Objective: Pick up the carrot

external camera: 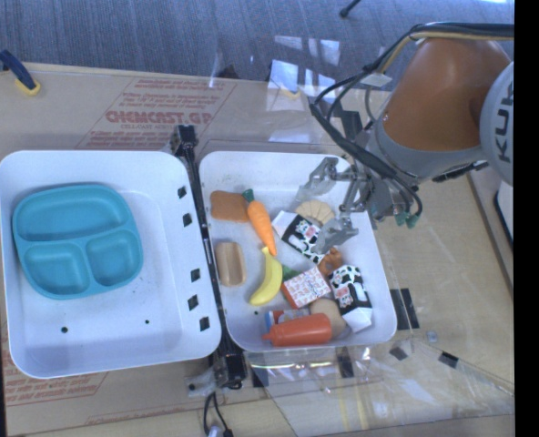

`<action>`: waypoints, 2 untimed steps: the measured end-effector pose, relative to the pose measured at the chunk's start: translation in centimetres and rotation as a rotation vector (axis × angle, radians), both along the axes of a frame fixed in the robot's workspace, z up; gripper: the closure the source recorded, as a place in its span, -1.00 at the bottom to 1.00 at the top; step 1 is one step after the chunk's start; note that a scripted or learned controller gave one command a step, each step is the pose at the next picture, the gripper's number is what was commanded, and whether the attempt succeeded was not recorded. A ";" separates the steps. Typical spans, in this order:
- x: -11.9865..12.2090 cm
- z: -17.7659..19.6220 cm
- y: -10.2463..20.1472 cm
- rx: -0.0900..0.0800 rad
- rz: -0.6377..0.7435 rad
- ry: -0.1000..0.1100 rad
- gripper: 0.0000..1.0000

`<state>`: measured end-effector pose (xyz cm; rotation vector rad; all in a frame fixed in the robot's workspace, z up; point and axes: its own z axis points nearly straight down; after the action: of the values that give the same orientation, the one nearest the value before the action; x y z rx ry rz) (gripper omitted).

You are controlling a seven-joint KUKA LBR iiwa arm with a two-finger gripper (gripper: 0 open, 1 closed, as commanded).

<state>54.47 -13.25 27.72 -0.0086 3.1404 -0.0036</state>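
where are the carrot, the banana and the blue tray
carrot (pixel 263 227), camera view, middle of its orange body
banana (pixel 268 280), camera view, middle of its yellow curve
blue tray (pixel 74 239), camera view, ridge between its compartments

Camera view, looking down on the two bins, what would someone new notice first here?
Probably the bright blue divided plate, alone in the left bin. Next, the crowded right bin: an orange carrot lies near its middle, with a yellow banana just below it among other toy foods. The arm's end effector hangs over that bin's upper right part, to the right of the carrot.
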 end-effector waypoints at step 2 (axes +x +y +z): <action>4.9 -14.7 -0.1 0.001 -0.025 -0.004 1.00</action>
<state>59.36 -13.33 13.07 0.0301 3.1365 -0.0016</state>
